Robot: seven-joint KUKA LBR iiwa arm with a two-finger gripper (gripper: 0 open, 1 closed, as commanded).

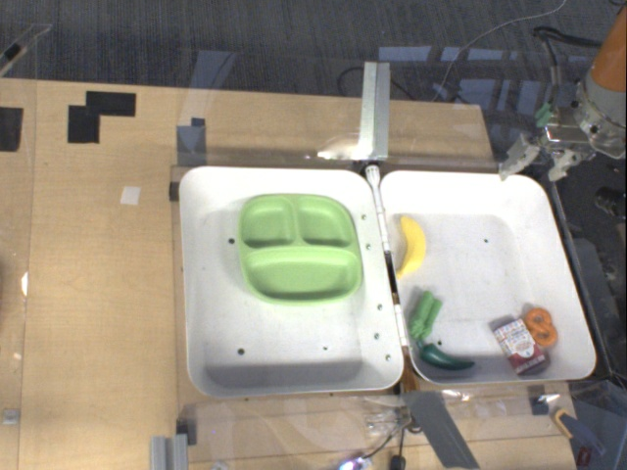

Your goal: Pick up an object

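With the hand [534,160] seen spread open and holding nothing at two o'clock, the banana [411,245], lying at the right bin's [509,204] nine o'clock wall, is judged light, smooth and best taken across its middle.

Two white bins are sitting side by side: the left bin [211,262] and the right bin [509,213]. A light green tray [298,246] with three compartments is lying in the left one. In the right one, a yellow banana [412,244] is showing against the white, along with a bright green bean pod [424,314], a dark green pepper [446,358], a red and white packet [517,344] with a dark maroon end, and an orange pretzel [540,327]. The bench [88,292] is showing pale tan wood with black blocks [98,114] at its far left. The floor [245,13] behind is looking dark grey
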